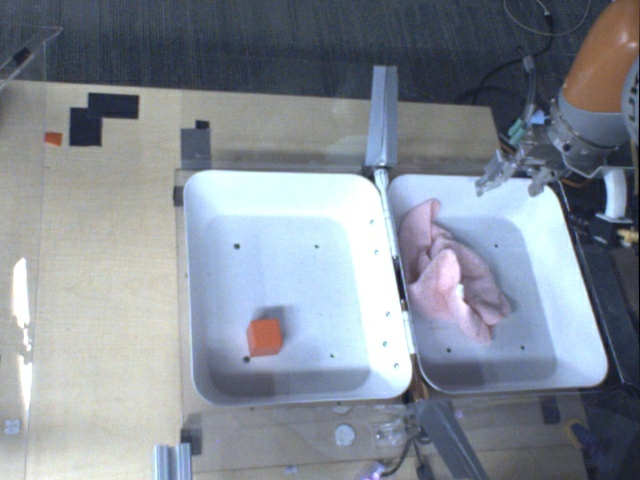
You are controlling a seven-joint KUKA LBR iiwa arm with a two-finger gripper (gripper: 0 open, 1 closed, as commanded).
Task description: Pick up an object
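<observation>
A crumpled pink cloth (452, 274) lies in the right bin (560, 363), toward its left side. A small orange block (265, 337) rests in the left bin (200, 268), near the front left. My gripper (515, 177) hangs over the back right corner of the right bin, up and to the right of the cloth and apart from it. Its two fingers are spread with nothing between them.
A grey metal post (381, 118) stands behind the seam between the bins. Black markers (98, 116) and a small orange square (53, 139) lie on the wooden bench at far left. Cables run behind the arm at top right.
</observation>
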